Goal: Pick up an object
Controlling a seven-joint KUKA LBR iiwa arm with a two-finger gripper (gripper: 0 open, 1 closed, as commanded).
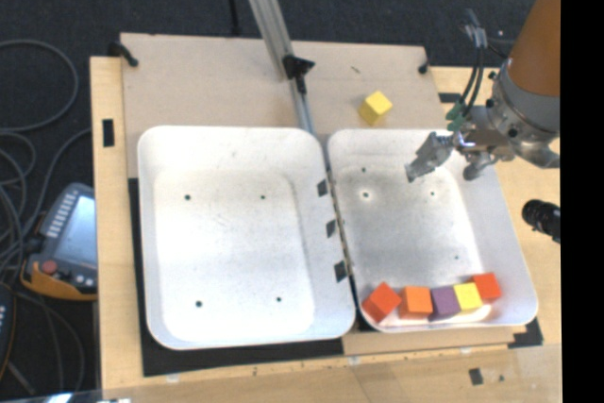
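Note:
Along the front wall of the right bin point(491, 203) lies a row of small cubes: a red-orange cube point(382, 300), an orange cube point(417, 300), a purple cube point(444, 301), a yellow cube point(468, 297) and another red-orange cube point(487, 287). A second yellow cube point(375, 107) rests on the bench behind the bins. My gripper point(447, 165) hangs over the right bin's back right part, far from the row. Its fingers are spread open with nothing between them.
The left bin point(156, 203) sits beside the right one, with dark clips along their shared edge. A slanted metal rail point(269, 9) rises from the bench behind the bins. Cables and a handheld pendant point(66, 241) lie off the bench at the left.

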